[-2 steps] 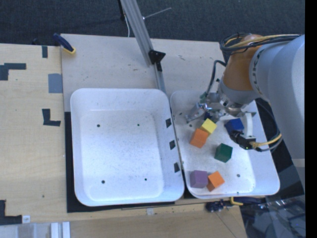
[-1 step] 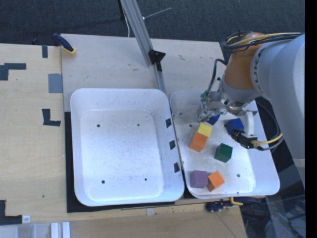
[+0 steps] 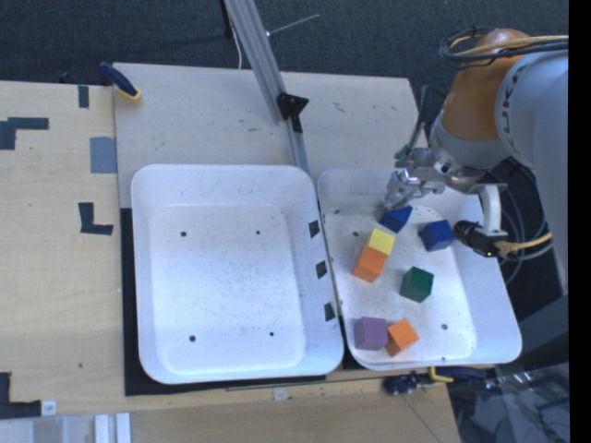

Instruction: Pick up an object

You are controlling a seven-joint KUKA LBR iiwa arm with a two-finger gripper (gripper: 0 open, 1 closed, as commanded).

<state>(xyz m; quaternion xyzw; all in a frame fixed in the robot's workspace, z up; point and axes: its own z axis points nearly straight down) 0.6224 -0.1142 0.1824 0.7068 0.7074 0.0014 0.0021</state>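
Camera view has my gripper [image 3: 401, 195] low in the right bin [image 3: 480, 340], and directly under its fingertips, touching or nearly so, sits a dark blue block [image 3: 395, 218]. That block is my likely target. I cannot tell how far apart the fingers stand, or whether they have any hold on it: the wrist and its fittings hide the tips from this slanted angle, so I won't claim a grasp.

Just beyond the block on the side away from the fingers lie a yellow block [image 3: 380, 241] and, touching it, an orange block [image 3: 369, 264]. A second blue block [image 3: 436, 235] is beside the fingers toward the arm, a green block [image 3: 416, 283] farther out, and a purple block [image 3: 371, 332] with a small orange block [image 3: 402, 336] well away at the near rim.

My worry is the target's skewed pose. If the fingers close across its corners and not its flat faces, it could twist out. A tip landing on top would only press it down or shove it into the yellow one.
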